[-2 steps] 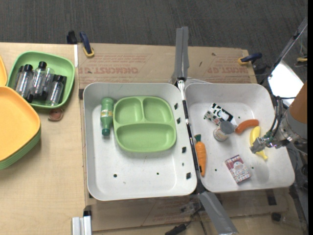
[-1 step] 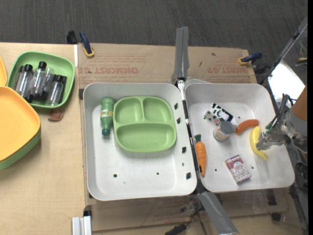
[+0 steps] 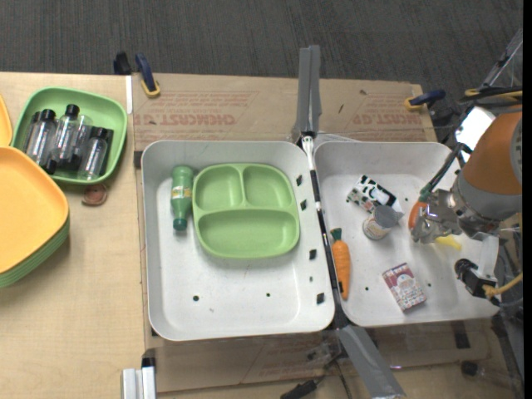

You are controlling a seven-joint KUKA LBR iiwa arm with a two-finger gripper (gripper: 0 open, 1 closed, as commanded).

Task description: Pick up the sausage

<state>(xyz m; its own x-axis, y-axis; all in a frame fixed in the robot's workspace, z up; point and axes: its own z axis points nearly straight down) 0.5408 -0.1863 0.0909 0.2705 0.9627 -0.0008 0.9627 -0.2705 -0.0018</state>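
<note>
One carrot [image 3: 341, 260], one green bottle [image 3: 180, 196], one divided plate [image 3: 246, 211].

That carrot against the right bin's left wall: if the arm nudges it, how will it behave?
The carrot looks round and tapered, so it would probably roll in a curve rather than straight. It lies along the left wall of the right bin, which would likely stop it rolling leftward. Its smooth look suggests a stiff toy, possibly slippery.
</note>
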